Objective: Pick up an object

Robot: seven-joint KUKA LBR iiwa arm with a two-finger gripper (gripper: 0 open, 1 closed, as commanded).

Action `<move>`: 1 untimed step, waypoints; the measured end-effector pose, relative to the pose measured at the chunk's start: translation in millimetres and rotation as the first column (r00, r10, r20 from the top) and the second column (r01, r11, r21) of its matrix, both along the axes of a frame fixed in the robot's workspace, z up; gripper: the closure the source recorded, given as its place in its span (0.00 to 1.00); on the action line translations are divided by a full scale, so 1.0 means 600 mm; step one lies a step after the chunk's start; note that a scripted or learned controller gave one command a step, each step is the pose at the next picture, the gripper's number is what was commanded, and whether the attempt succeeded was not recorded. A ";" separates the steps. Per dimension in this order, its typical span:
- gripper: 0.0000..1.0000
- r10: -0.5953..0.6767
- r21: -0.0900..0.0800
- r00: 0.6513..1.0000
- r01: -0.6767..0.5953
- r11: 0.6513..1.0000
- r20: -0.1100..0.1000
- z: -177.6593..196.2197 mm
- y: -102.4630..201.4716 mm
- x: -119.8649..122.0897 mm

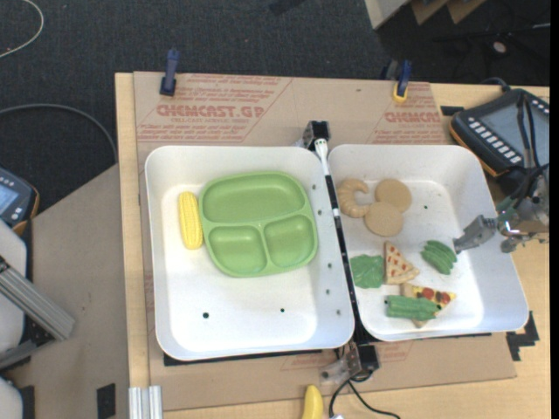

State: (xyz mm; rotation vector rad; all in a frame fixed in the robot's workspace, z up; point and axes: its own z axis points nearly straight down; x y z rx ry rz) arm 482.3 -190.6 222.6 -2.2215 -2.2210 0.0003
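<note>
Nearest the camera, in the right bin, a pizza slice and a long green piece lie at the front wall. Just behind them lie a second pizza slice and a flat green leaf. A small green vegetable lies to their right. The hand reaches in from the right edge, its tip just beside this vegetable. I cannot tell if the hand is released or clenched; nothing is seen in its grasp.

I judge that the step is the approach, and no object is lifted yet. The next move calls for a descent over the vegetable and a firm closing on it.

Farther back lie two cookies and a croissant. The left bin holds a green divided plate and a corn cob. The tabletop is covered with printed cardboard, held by clamps at the far edge. Beyond it is dark carpet.
</note>
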 end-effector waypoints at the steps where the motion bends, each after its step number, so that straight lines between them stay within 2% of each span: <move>1: 0.00 0.004 0.004 1.000 -0.004 1.000 -0.002 -0.195 0.132 0.005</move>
